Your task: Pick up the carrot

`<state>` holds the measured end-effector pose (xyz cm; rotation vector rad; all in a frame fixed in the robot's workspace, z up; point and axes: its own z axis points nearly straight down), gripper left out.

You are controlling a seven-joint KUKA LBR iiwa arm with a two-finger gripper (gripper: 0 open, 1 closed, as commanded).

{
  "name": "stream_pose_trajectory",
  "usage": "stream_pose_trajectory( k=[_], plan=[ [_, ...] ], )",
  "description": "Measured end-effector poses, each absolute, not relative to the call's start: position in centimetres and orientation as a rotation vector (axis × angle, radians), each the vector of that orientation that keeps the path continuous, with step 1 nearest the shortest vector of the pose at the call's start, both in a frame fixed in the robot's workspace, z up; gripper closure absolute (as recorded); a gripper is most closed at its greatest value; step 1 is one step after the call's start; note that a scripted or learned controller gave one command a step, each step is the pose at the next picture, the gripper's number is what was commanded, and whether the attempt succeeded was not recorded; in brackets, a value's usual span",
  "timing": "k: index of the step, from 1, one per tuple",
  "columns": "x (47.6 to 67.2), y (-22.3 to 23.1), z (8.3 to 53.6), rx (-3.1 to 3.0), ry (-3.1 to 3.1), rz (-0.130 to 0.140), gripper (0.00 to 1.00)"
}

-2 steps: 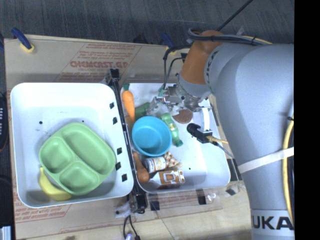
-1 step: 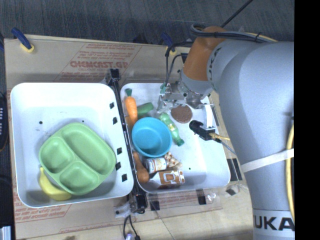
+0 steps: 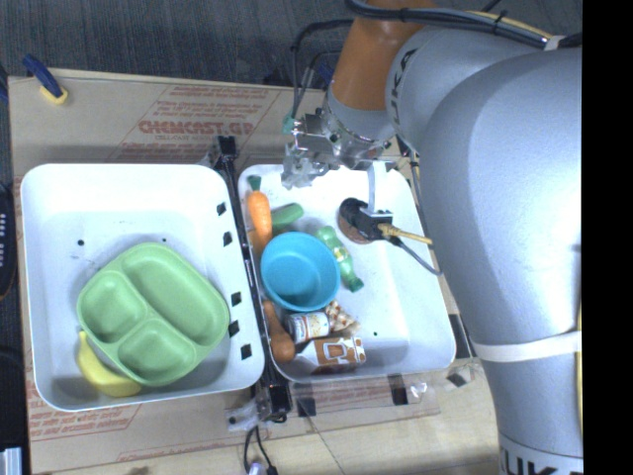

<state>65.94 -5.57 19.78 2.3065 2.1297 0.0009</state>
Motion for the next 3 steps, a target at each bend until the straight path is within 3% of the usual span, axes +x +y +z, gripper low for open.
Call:
stream_pose_trajectory(
  k=[1, 2, 3],
  plan=[
    [62.6, 2.4, 19.0, 2.793, 1.46, -0.02, 1.0],
    [60.8, -4.1, 27.6, 2.955, 1.068, -0.009, 1.0],
    [57.7, 7.4, 25.6, 3.031, 0.851, -0.022, 1.0]
  ],
)
